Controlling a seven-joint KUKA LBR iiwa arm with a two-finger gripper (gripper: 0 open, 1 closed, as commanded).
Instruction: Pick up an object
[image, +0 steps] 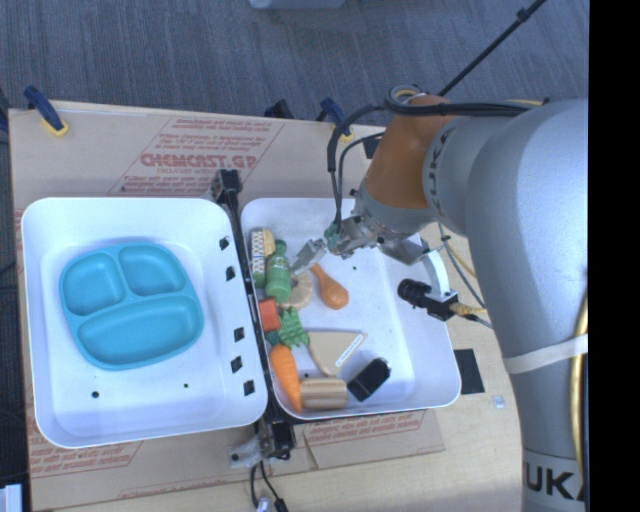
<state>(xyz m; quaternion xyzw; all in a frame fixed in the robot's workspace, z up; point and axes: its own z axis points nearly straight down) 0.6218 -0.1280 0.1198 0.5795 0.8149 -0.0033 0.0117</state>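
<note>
My gripper (318, 249) hangs over the upper middle of the right bin (425, 345), below the arm's orange band. Just under it and to the left lie a green bottle (277, 270) and an orange drumstick-shaped toy (330, 290). A corn cob (262, 243) sits by the bin's left wall. Lower down are a green leafy toy (291, 326), a carrot (285, 372), a wooden cylinder (320, 393), a black block (368, 378) and a white stick (349, 349). I see nothing clearly held in the gripper.
The left bin (50, 400) holds a blue divided plate (130, 303). A black hinge strip (240, 290) runs between the two bins. The grey arm (500, 200) covers the right bin's upper right side. Cables (440, 300) hang near the bin's right rim.
</note>
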